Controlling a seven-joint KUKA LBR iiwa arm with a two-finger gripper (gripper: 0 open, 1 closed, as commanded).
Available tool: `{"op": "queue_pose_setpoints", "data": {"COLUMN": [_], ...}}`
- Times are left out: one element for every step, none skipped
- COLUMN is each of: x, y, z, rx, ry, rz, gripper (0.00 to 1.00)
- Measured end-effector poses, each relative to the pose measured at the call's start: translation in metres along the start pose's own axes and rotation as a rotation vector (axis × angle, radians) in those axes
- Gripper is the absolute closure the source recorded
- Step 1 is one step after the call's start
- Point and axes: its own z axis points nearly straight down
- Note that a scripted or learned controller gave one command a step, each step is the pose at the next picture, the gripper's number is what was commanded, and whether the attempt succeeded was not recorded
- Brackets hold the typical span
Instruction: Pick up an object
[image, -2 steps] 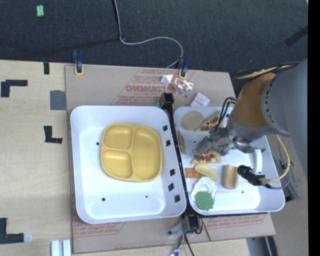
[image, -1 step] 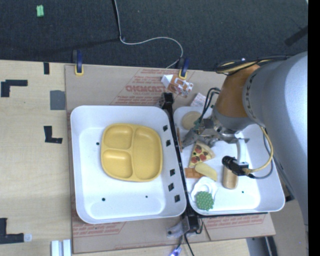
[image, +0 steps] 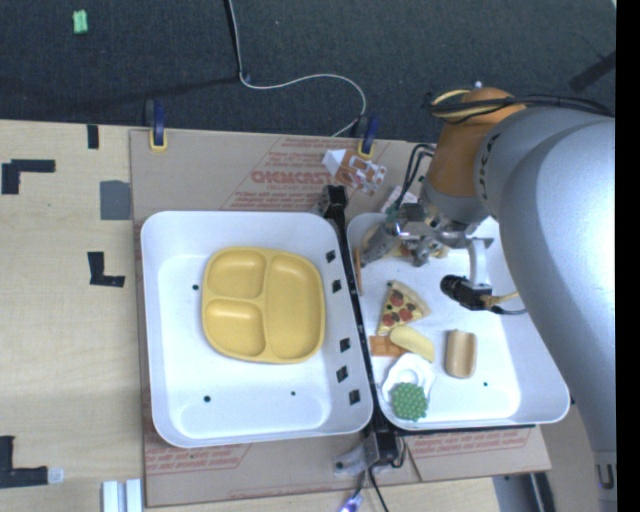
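Observation:
The right bin (image: 500, 400) holds several toy foods. A pizza slice (image: 401, 303) lies near its middle, with a yellow banana (image: 413, 342) just below it and a small orange piece (image: 381, 346) at the banana's left. A tan bread roll (image: 459, 353) lies to the right. A small white dish of green peas (image: 408, 397) sits at the front. My gripper (image: 400, 237) is low over the bin's far left corner, above and apart from the pizza slice. Nothing shows in its grasp.
The left bin (image: 170, 400) holds a yellow divided plate (image: 264, 303). A black divider strip (image: 343, 300) runs between the bins. The grey arm (image: 560, 220) covers the right bin's far right side. A black fitting (image: 466, 291) with a cable hangs beside the pizza slice.

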Motion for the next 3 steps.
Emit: {"op": "queue_pose_setpoints", "data": {"x": [-0.019, 0.000, -0.007], "y": [-0.002, -0.027, -0.001], "z": [0.000, 0.000, 0.001], "rx": [-0.002, -0.006, 0.004], "ry": [0.003, 0.001, 0.006], "rz": [0.001, 0.000, 0.000], "gripper": [0.00, 0.00, 0.00]}}
